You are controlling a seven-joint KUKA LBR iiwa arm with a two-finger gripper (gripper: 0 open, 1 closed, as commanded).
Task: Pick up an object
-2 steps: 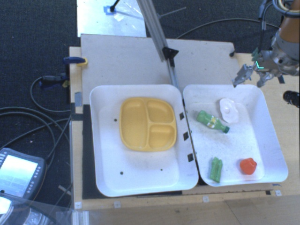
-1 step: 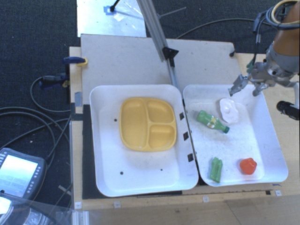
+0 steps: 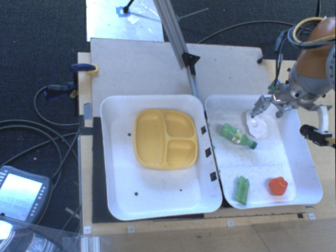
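I read this as the approach step: my gripper (image 3: 271, 105) hangs over the right bin (image 3: 302, 156), at about one o'clock within it, its two fingers spread apart with nothing between them. Just below, toward seven o'clock from the fingertips, lies a small white object (image 3: 256, 124), pale against the white floor and hard to outline; it looks soft or crumpled, though I cannot tell what it is. It seems the nearest candidate. The next move, as I judge it, calls for a short shift that way, a straight descent and a close.

Other choices sit in the same bin: a green bottle (image 3: 237, 136) lying tilted near ten o'clock, a green block (image 3: 241, 189) at seven, a red object (image 3: 277, 186) at five. The yellow divided tray (image 3: 165, 138) rests in the left bin (image 3: 118, 182).
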